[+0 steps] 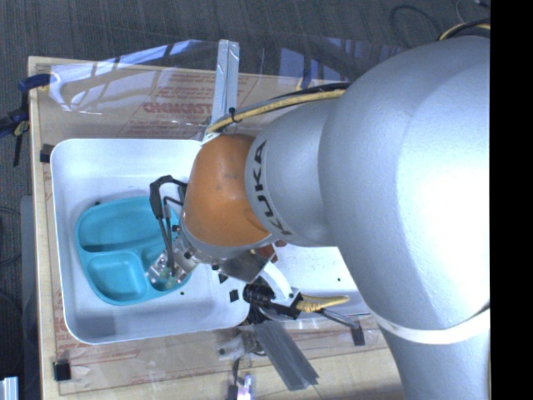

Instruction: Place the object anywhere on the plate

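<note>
Currently the arm (366, 182) reaches in from the right and covers most of the scene, its orange band (221, 194) sitting directly above the left bin (75, 173). The end effector (166, 269) hangs low over the right-hand edge of the blue plate (112, 240), which lies flat on the floor of that bin. This placement suits the task: the plate is the target, and a tool positioned just above its rim is where a release would be made.

The plate is turquoise, with a raised divider that splits it into compartments; the end effector stands over the boundary between the lower compartment and the plate's right rim.

A small metallic, glinting shape shows at the tool tip, touching or just above the plate. Whether this is the object or part of the end effector itself cannot be told, since the wrist hides the area. For the same reason it cannot be told how far the end effector is open, or whether it has hold of anything.

The bin stands on the worktop (125, 98).
</note>
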